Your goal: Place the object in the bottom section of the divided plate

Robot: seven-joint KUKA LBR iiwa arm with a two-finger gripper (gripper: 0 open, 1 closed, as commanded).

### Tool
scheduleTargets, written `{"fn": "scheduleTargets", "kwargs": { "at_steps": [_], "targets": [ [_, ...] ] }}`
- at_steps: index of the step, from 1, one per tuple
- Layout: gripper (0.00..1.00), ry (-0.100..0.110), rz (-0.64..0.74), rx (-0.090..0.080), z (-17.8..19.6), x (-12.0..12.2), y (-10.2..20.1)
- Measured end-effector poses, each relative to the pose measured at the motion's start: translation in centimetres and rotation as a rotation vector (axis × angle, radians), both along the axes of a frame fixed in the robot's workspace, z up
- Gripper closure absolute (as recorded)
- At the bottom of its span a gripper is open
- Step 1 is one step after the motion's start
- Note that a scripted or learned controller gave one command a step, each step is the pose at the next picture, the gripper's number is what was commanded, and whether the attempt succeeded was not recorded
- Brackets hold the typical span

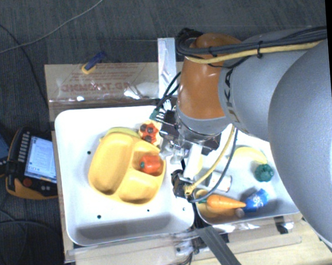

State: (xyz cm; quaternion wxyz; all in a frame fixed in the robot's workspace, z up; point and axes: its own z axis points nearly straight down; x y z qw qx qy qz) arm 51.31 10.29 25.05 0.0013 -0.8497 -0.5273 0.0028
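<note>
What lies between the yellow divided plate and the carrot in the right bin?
In the camera view, between the yellow divided plate and the carrot lie bare white bin floor, the raised rims where the two bins meet, and cables hanging from the arm's wrist.

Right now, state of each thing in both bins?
divided plate: flat in left bin, tomato in one section
red tomato: resting in plate
orange toy: at plate's rim
carrot: lying in right bin
green toy: right bin
blue toy: beside carrot
</note>
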Motion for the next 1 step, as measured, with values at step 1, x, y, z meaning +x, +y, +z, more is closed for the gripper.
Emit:
{"fn": "scheduleTargets", "kwargs": {
  "at_steps": [1],
  "targets": [
    [0.00, 0.000, -0.001, 0.000, 0.00, 0.00, -0.01]
  ]
}}
